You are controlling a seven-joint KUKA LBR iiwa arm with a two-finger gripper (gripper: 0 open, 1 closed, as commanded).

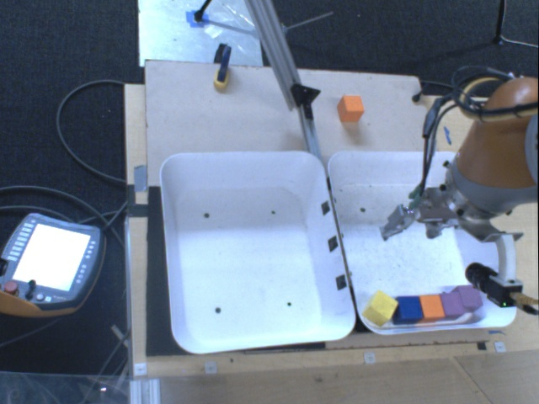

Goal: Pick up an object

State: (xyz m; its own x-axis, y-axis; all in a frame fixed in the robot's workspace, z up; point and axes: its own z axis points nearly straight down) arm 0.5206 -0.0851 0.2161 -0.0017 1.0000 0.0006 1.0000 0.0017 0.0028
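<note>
Bins: two shallow white bins with rounded corners sit side by side on a pale board; the left bin point(253, 251) has a smooth, glossy floor with a few dark dots, and the right bin point(379, 192) looks the same.
Blocks: four small matte cubes, foam-like to my eye, lie in a row along the near wall of the right bin: a yellow block point(380, 307), a blue block point(409, 309), an orange block point(432, 306) and a purple block point(461, 300). They touch one another, or very nearly.
Stray cube: another orange cube point(351, 108) rests on the board behind the bins, well apart from the rest.
Arm: it comes in from the right, the rounded orange band point(505, 141) over grey metal, bent down across the right bin's far-right part.
Gripper: the gripper point(396, 223) points left and down over the middle of the right bin; its fingers look slightly apart, with nothing between them.
Blocks versus gripper: the row lies nearer to me than the fingertips, close by but apart from them.
Pendant: a grey control pendant point(50, 262) with a lit screen lies left of the bench.
Clamp: a blue and yellow clamp point(222, 66) sits on the board's far edge.
</note>
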